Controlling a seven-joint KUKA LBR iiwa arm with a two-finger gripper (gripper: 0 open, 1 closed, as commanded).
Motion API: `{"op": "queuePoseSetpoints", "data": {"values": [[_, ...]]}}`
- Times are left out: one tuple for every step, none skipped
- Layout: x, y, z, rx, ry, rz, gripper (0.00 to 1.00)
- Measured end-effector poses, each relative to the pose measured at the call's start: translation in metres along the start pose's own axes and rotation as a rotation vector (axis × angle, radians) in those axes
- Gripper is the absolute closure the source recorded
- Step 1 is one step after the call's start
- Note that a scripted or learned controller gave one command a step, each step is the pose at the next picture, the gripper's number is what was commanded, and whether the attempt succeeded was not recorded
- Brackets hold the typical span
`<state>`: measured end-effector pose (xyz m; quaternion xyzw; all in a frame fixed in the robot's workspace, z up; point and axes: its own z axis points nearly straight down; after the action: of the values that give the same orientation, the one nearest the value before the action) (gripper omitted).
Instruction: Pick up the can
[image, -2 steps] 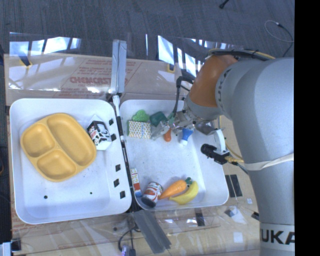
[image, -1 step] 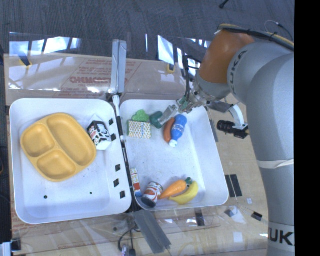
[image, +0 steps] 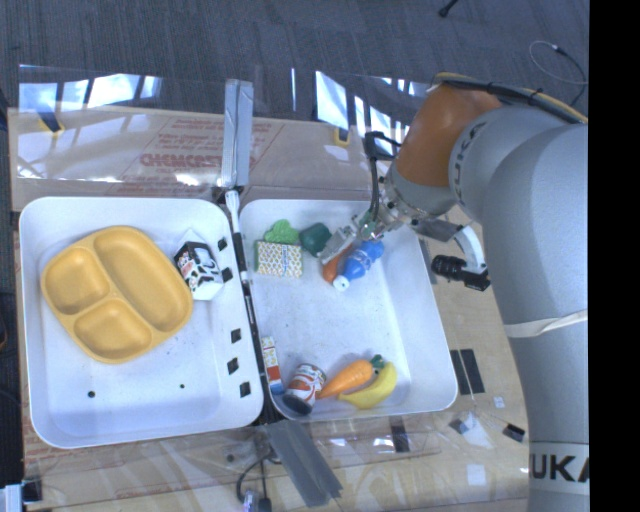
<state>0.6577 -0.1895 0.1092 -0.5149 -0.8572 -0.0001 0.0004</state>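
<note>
Gripper (image: 352, 240) low at right bin's (image: 420, 330) far edge, beside blue bottle (image: 357, 262); whether its jaws are apart cannot be told. Can (image: 306, 384) lies at near edge, touching carrot (image: 347, 379). A good approach crosses the bin and descends clear of carrot and banana (image: 374, 386).

Bench (image: 300, 145) under two white bins (image: 130, 410)

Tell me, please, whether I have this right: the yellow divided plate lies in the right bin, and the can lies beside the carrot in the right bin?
Not quite. The camera view shows the yellow divided plate in the left bin, not the right. The can does lie beside the carrot in the right bin.
</note>
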Motion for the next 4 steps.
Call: {"op": "queuePoseSetpoints", "data": {"values": [[0.039,-0.047,0.018,0.002,0.001,0.121,0.00],[0.039,-0.046,0.007,0.002,0.000,0.117,1.00],[0.087,0.005,0.017,0.000,-0.001,0.090,1.00],[0.086,0.005,0.017,0.000,-0.002,0.090,0.00]]}}
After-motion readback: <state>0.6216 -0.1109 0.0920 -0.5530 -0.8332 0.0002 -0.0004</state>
